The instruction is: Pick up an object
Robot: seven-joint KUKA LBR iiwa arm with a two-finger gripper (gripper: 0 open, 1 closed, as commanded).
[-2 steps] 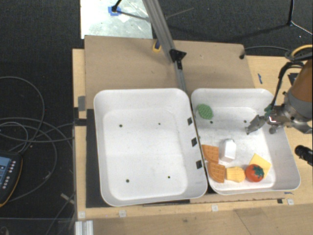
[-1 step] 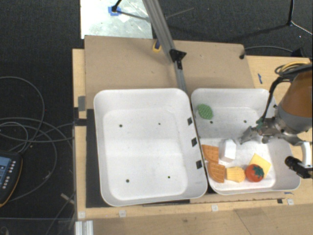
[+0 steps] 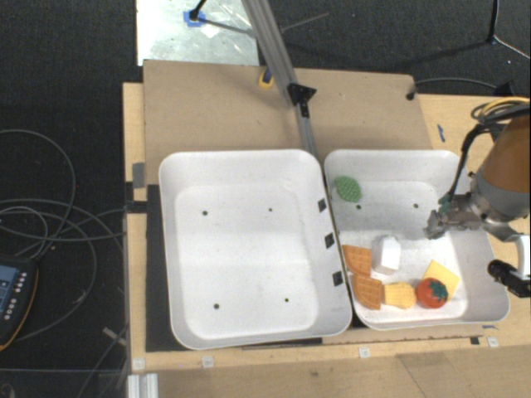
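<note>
Objects for picking lie in the right bin (image 3: 415, 166), all of them away from the gripper (image 3: 437, 225), which hangs low over that bin's right part, close to its floor. Whether it is open or shut cannot be told at this slant, and nothing can be seen held in it. Behind it the grey arm (image 3: 498, 201) with its orange band (image 3: 508, 166) comes in from the right edge.

Nearest the gripper, down and to its left, is a white block (image 3: 387, 254). Straight below the gripper sits a yellow wedge (image 3: 441, 274), and just beside that a red tomato-like toy (image 3: 431, 293) with a green top. Left of the tomato lies a small yellow-orange piece (image 3: 400, 296), touching an orange waffle-like piece (image 3: 368, 292); a second orange waffle-like piece (image 3: 358, 259) lies just above it, beside the white block. Up and well to the gripper's left, near the bin's far left corner, rests a green round thing (image 3: 348, 190).

Farther left again, the left bin (image 3: 249, 247) stands side by side with the right one, on the brown bench (image 3: 216, 106).
</note>
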